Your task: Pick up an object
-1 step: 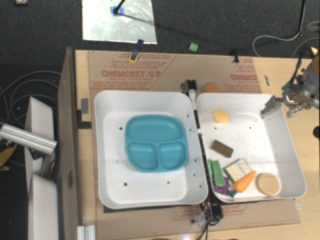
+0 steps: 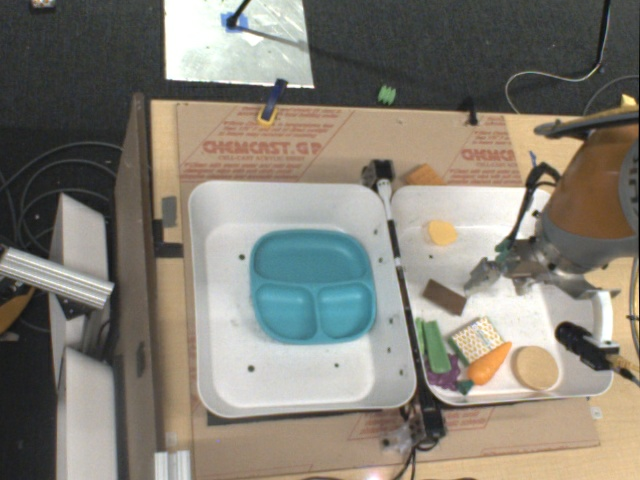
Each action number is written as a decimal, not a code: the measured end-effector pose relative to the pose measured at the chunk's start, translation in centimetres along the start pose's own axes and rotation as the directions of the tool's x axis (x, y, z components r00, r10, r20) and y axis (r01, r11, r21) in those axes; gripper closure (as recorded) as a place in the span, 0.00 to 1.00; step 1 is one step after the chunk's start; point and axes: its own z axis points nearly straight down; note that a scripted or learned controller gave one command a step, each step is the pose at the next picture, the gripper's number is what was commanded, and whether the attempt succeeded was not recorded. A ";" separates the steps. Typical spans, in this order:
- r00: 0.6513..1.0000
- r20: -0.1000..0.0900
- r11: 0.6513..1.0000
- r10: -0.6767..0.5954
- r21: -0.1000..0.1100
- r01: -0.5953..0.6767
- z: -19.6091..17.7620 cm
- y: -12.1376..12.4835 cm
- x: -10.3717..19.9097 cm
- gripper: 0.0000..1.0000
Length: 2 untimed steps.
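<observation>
Bench with two white bins side by side. Left bin: holds a teal divided plate at its centre, well apart from all the loose items. Right bin: holds every candidate for picking. Arm: grey and orange, entering from the right over the right bin's far right part. Gripper: above the bin's middle, just right of the brown block; nothing visible between its fingers, and whether they are spread or closed cannot be told from this slant. Items, largest first: tan round disc, near right corner; orange carrot, touching the checkered block; green strip against the left wall, with a purple piece beside it; brown block, lying flat and alone; yellow round piece, far side, alone. Risks, as judged: the brown block is low and flat, so fingers may slide over it or push it away; the near cluster is crowded, so a descent there may nudge neighbours or catch two; the green strip's closeness to the wall leaves little room for a finger.
</observation>
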 end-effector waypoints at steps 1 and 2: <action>1.000 0.005 1.000 -0.001 -0.011 0.001 6.3 1.2 5.2 0.00; 1.000 0.005 1.000 0.004 -0.013 -0.004 5.0 1.2 4.9 1.00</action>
